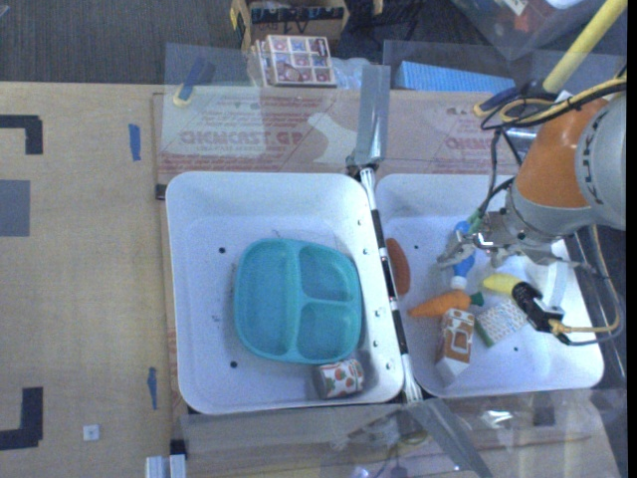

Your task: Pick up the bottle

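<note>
Overhead, my view:
Arm: my grey two-finger gripper point(466, 257) hangs in the right white bin point(577, 366), fingers spread, grasping nothing.
Bottle: small white bottle with orange label point(455, 340) lies near the front wall.
Room: bare floor rightward.

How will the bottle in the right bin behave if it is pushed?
The bottle lies on its side, so it may roll. It looks small, probably light. The orange carrot close beside it could get nudged too.
</note>
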`<state>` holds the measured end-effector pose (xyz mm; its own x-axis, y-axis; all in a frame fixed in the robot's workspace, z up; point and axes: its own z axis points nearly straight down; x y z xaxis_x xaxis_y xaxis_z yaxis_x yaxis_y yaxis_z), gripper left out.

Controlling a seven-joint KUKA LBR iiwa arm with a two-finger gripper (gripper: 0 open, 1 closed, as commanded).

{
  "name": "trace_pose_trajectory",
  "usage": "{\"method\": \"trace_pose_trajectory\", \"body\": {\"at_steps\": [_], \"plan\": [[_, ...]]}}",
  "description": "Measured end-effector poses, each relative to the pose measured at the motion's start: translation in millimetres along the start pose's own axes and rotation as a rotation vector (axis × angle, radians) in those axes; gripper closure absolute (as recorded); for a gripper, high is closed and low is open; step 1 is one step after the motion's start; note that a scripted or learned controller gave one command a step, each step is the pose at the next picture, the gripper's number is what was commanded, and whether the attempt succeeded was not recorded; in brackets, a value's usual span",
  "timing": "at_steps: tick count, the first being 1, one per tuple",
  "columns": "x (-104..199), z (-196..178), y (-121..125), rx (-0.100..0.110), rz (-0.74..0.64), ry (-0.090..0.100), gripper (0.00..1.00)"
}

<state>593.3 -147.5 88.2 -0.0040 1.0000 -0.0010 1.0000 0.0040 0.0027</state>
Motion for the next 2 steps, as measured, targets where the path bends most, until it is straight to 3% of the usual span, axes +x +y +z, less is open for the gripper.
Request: {"method": "trace_pose_trajectory", "body": {"at_steps": [1,2], "plan": [[-1,-11,1,-0.003,0.002,0.001,1.00],[61,-152,34,0.002,0.208,-0.001,1.00]]}}
